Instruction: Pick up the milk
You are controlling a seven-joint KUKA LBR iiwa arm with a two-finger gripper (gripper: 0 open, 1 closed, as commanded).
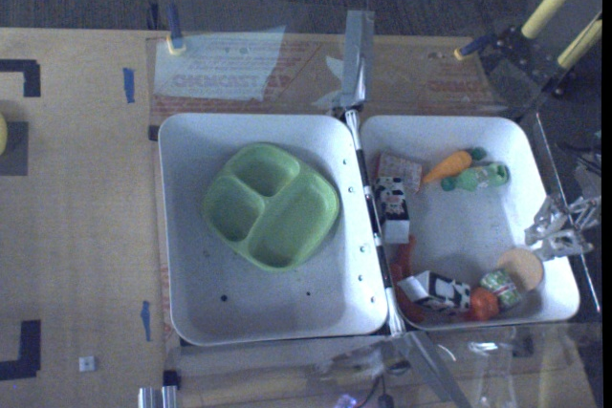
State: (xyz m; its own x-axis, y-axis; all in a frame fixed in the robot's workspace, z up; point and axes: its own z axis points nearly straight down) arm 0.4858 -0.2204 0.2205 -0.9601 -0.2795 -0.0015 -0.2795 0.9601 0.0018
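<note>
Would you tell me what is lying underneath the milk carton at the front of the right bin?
The milk carton rests on a red item, possibly a dish; most of that is covered, so I cannot identify it.

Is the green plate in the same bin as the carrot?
No, the green plate sits in the left bin; the carrot lies in the right bin.

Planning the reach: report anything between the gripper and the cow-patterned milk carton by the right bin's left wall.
Nothing visible: bare floor of the shallow white bin separates the gripper from the black-and-white milk carton. The orange toy carrot lies off that line.
</note>
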